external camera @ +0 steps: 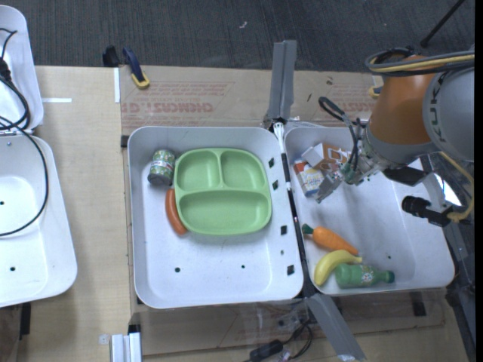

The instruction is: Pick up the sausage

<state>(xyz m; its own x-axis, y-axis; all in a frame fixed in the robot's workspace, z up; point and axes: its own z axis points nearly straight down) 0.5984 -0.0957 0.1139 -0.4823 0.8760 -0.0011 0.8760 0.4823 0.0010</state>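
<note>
The sausage [175, 211] is a short orange-red link lying on the floor of the left bin [211, 281]. It rests along the left edge of a green divided plate [223, 191], just below a small can [161, 167]. My gripper [329, 187] hangs low in the upper left part of the right bin [423, 266], over some snack packets [312, 170]. It is well to the right of the sausage, across the wall between the bins. Nothing shows in its grasp.
In the right bin lie a carrot [333, 237], a banana [332, 264] and a green bottle [364, 276] near the front. A grey post [283, 81] stands behind the gap between the bins. A white sink-like unit [30, 225] sits far left.
</note>
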